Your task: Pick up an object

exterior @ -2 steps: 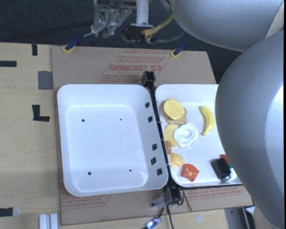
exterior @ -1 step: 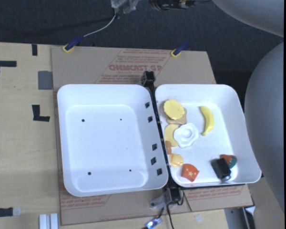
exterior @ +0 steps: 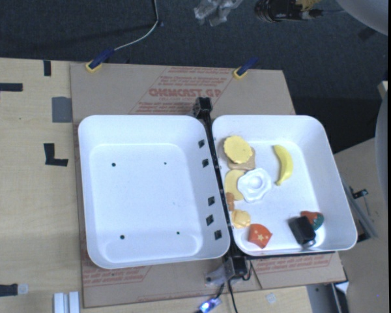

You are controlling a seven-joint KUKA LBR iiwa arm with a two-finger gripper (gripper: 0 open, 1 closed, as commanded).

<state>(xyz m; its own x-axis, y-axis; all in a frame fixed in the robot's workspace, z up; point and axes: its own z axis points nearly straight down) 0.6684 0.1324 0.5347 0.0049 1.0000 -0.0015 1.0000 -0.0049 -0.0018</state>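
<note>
The right bin (exterior: 329, 175) holds several toy foods. A yellow round piece on toast (exterior: 238, 150) lies at its back left, a banana (exterior: 283, 163) to the right of it. A fried egg (exterior: 254, 183) rests partly on a pale yellow slice (exterior: 232, 182). Toward the front lie a small orange piece (exterior: 240, 218), a red wedge (exterior: 260, 235) and a black block (exterior: 302, 231) touching a red and green item (exterior: 314, 218). My gripper (exterior: 216, 4) hangs blurred at the top of the view, high and well behind both bins, with nothing seen in it.
The left bin (exterior: 91, 175) stands beside the right one, joined along a black divider (exterior: 212, 175). Both rest on a cardboard sheet (exterior: 182, 90) held by blue clamps (exterior: 99, 60). A white cable (exterior: 143, 34) runs across the dark floor behind.
</note>
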